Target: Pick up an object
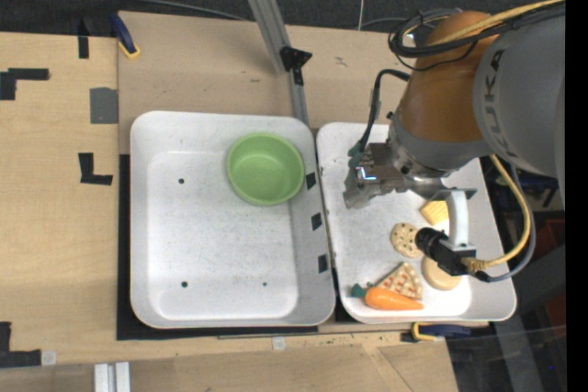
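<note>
Hovering low over the left half of the right bin (355,245), the gripper (361,186) is hanging above bare white floor, and whether it is released or clenched cannot be told from this angle. Nothing is showing in its grasp.

Nearest the camera, a toy carrot (392,298) is lying just inside the bin's near wall, its long axis running along that wall, with the green top pointing left and the tapered tip pointing right. A triangular pizza slice (402,281) is touching the carrot from behind, its wide edge sitting against the carrot and its apex pointing away toward the far wall. Just to the right, a round beige piece (444,278) is resting, partly hidden. Farther back, a round speckled cracker (402,239) is lying flat, and beyond it a yellow cheese wedge (435,213) is sitting close under the wrist.

All of these are crowding the near right corner, leaving open floor along the bin's left wall, beneath and in front of the gripper.

In the left bin (211,263), a green bowl (265,168) is standing upright near the far right corner, with the rest of that floor lying open. A grey metal pole (266,9) is slanting down to the bins' far edge.
</note>
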Motion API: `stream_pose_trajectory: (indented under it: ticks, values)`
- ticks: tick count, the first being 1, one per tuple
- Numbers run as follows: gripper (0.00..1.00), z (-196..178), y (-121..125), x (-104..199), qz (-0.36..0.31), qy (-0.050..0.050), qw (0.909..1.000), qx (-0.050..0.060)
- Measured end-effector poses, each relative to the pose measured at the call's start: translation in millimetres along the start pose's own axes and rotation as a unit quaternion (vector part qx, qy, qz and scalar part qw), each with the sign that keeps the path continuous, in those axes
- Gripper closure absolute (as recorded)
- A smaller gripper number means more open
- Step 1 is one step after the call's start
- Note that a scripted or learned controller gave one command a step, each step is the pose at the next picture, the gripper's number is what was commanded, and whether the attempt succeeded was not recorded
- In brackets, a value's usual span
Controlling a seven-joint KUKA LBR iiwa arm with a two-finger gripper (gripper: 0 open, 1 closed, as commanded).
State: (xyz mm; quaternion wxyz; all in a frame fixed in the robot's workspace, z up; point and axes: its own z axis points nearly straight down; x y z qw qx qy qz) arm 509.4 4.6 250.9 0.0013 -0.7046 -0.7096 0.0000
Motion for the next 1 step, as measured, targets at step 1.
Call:
stream_pose_trajectory:
  ticks: [1]
  values:
    - [1.00, 14.1, 3.7, 60.7, 0.000, 0.000, 1.0000, 0.001]
